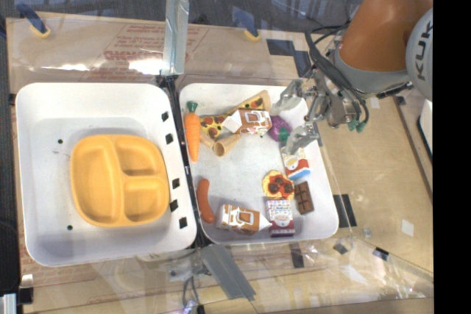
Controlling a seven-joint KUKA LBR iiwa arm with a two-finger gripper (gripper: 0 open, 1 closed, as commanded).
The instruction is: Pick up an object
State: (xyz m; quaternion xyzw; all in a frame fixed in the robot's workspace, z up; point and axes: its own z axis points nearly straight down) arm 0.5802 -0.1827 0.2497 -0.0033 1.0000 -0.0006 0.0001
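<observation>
Hovering over the right bin's [324, 213] upper right corner, the gripper [298, 118] has its fingers spread apart with nothing between them. Toy food like a carrot [192, 134], sausage [205, 201] and chocolate bar [304, 197] lies scattered inside that bin.

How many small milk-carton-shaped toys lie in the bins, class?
2, both in the right bin: one carton near the far edge beside the pizza slice, another carton at the near edge beside the sausage. Others could hide under the gripper.

Toy foods [250, 158], scattered (right bin [327, 220])
</observation>
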